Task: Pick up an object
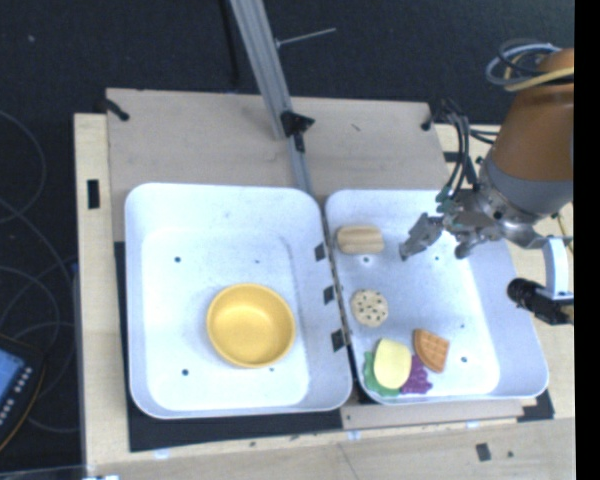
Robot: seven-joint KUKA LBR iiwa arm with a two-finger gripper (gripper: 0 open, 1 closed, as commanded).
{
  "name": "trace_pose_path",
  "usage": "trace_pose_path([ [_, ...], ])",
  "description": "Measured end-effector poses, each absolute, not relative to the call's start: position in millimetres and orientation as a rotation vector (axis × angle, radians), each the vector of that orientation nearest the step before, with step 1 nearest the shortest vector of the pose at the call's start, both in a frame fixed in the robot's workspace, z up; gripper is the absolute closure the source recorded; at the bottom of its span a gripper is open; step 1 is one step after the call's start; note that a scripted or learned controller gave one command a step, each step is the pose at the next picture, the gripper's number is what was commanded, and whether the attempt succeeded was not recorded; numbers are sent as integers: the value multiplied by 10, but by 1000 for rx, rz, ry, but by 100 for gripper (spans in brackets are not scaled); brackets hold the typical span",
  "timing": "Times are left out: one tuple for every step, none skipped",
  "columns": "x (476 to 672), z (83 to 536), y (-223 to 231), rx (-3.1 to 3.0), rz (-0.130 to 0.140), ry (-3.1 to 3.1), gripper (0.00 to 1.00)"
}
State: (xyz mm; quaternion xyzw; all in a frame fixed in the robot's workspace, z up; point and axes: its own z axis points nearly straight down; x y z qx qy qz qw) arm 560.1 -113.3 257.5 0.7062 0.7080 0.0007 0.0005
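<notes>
Nothing is picked up yet. The claw (442, 238) hangs spread wide and empty over the upper part of the right bin (480, 313). Its nearest candidates, the bread roll (360, 239) and cookie (369, 308), lie loose left of it, so the approach and grasp remain.

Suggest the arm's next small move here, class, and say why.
Probably shift the tool left and lower it toward the tan bread roll. The tool hangs above the right bin with open fingers holding nothing, and the roll lies nearest, apart from the other items.
</notes>
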Motion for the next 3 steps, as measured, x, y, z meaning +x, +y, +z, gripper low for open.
trace_pose_path([
  [5602, 2577, -1134, 2219, 3, 2222, 0],
  [5616, 1948, -1164, 2225, -7, 2222, 0],
  [5572, 1322, -1207, 2225, -7, 2222, 0],
])
